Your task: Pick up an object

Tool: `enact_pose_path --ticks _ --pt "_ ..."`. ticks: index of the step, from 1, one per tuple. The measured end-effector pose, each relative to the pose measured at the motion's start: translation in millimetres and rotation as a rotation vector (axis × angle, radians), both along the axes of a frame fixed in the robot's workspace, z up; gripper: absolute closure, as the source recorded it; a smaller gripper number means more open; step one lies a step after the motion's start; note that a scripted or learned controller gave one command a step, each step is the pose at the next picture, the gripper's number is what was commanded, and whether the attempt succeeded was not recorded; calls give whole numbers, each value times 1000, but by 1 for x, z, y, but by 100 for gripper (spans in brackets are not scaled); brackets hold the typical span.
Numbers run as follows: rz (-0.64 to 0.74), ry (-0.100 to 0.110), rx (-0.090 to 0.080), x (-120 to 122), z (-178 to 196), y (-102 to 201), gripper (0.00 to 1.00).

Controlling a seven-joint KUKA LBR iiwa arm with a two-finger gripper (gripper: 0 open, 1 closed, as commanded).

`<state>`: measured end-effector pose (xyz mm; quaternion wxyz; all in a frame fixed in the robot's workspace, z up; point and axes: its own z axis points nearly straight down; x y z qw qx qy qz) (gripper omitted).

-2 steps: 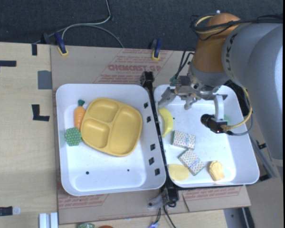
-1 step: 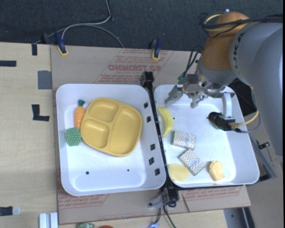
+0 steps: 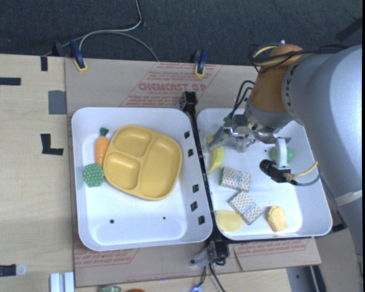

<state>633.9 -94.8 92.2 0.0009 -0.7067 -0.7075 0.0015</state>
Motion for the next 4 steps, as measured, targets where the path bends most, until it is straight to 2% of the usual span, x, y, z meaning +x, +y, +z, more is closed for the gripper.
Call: enact_pose_path --ticks 1,2,3,4 --pt "1 -8 -2 -12 -6 1 0" --pt "1 -6 0 35 -7 0 0" --pt "1 -5 -1 16 -6 -6 0" --pt "3 -5 -2 16 4 -5 100"
